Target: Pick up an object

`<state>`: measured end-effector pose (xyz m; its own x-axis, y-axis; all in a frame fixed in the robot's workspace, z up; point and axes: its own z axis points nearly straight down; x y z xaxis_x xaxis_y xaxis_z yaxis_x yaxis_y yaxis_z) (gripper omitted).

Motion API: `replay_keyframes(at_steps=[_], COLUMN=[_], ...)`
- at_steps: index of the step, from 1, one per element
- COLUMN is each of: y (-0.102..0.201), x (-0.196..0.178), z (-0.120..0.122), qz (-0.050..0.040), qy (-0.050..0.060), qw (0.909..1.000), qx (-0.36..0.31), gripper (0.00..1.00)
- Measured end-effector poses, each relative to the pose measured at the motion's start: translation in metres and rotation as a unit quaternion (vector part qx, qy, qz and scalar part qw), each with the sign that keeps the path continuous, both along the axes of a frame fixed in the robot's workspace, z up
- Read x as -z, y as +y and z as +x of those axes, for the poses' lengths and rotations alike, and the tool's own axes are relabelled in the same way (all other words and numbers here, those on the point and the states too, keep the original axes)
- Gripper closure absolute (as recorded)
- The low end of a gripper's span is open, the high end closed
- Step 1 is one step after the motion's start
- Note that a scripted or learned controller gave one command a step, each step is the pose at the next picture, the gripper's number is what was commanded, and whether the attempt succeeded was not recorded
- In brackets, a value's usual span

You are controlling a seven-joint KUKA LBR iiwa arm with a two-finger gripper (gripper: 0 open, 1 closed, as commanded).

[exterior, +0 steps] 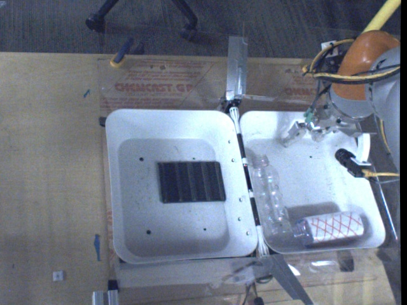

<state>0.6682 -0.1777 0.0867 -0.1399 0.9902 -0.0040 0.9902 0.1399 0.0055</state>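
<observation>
- My claw (297, 132) hangs over the right bin's (375, 234) far end; its grip state I cannot tell.
- Clear bottle (267, 192) along that bin's left wall.
- Checked cylinder (334, 226) at its near edge.

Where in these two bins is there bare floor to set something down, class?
Left bin: bare floor all round the central dark ribbed tray. Right bin: open middle between the clear bottle and the tool; crowded near the front, by the red-checked tube.

Faint red lettering on clear sheet (156, 84) lying on table (44, 170), far of left bin (117, 122): reads roughly "CHEMCAST GP". No other legible text.
</observation>
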Motion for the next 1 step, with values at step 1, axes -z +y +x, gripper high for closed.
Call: replay_keyframes(at_steps=[1], y=[0.0058], x=[-0.0967], z=[-0.0921], qz=[0.0015], qy=[0.003], qw=[0.9993], qx=[0.036], gripper=[0.0])
